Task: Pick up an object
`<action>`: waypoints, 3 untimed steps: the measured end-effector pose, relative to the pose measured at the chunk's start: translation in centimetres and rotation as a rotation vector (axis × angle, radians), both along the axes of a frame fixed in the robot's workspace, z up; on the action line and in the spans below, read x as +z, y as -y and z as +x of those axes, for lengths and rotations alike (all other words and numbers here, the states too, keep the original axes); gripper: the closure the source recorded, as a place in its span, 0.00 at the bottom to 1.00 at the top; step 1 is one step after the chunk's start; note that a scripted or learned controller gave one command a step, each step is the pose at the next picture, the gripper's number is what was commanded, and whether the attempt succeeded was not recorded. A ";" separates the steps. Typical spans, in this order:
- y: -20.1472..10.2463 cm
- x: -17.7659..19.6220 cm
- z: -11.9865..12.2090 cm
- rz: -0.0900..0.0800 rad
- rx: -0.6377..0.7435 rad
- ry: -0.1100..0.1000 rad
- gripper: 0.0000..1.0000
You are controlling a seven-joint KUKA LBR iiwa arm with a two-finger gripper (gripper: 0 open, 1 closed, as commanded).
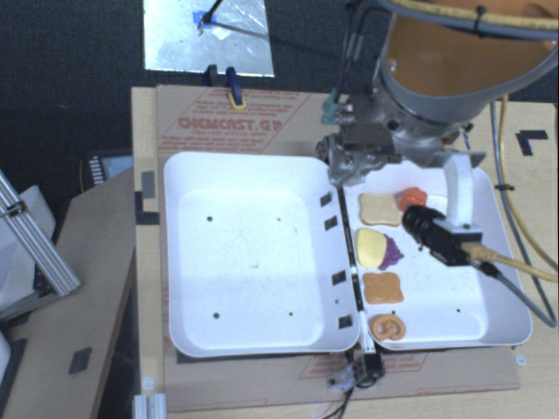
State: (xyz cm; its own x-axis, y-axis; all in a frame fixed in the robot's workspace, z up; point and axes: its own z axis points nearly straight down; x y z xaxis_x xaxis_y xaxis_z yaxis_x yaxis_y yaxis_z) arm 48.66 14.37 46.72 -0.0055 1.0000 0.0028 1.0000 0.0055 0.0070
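The left bin (244, 260) comes first, its white floor marked by a few small dark dots, and at three o'clock of it a row of dark clips runs down the seam it shares with the right bin (498, 321). Just past that seam a column of toy food lies on the right bin's floor: a pale toast slice (379, 208) at twelve o'clock of the column, a yellow and purple piece (376, 249) below it, a browner toast slice (383, 287) next, and a pretzel (388, 326) at six o'clock. A red piece (412, 198) sits touching the pale toast's two o'clock corner. The gripper (348, 171) hangs at eleven o'clock of the pale toast, over the bins' shared upper corner; whether it is apart or together I cannot tell. The black camera unit (439, 234) on the wrist juts over the bin at three o'clock of the column. Every piece looks light, stiff and smooth, likely moulded plastic. The flat toasts offer little height, so pinching across opposite edges seems safest; the rounder yellow and purple piece probably gives the fuller grip
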 end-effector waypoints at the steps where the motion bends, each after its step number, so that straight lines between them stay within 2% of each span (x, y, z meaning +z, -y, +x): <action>1: -2.1 -18.4 -0.2 -0.008 -0.003 -0.022 1.00; 2: 10.4 -13.9 0.1 -0.005 -0.017 0.000 1.00; 3: 7.8 -9.8 4.1 -0.002 0.000 0.001 1.00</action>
State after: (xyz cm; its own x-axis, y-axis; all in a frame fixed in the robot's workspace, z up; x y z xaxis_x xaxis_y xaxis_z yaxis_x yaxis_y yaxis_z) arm 52.74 6.60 36.96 -0.0052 1.0000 0.0010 1.0000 0.0052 0.0077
